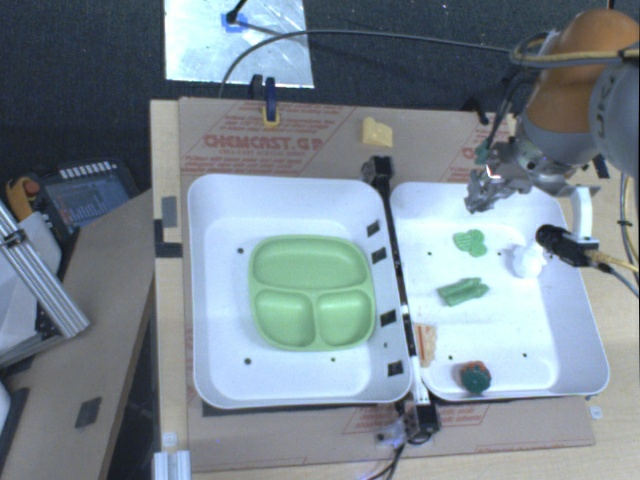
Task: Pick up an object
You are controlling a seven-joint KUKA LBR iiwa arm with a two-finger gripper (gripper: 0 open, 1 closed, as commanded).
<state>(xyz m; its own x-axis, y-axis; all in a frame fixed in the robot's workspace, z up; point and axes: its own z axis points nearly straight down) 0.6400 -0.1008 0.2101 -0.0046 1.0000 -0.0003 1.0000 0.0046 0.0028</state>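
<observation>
In the right bin point(560, 368) I see a green leafy piece point(469, 241) near its centre, and at one o'clock from it my gripper point(480, 200) hovers apart, its opening I cannot tell.

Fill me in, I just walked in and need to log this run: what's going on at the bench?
A grey robot arm reaches in from the right, its pincer poised over the far edge of the right bin. It holds nothing. Below it lie a small green piece, a longer green piece, a white item, a strip at the divider and a red-and-green item near the front. The left bin holds a green divided tray.
</observation>
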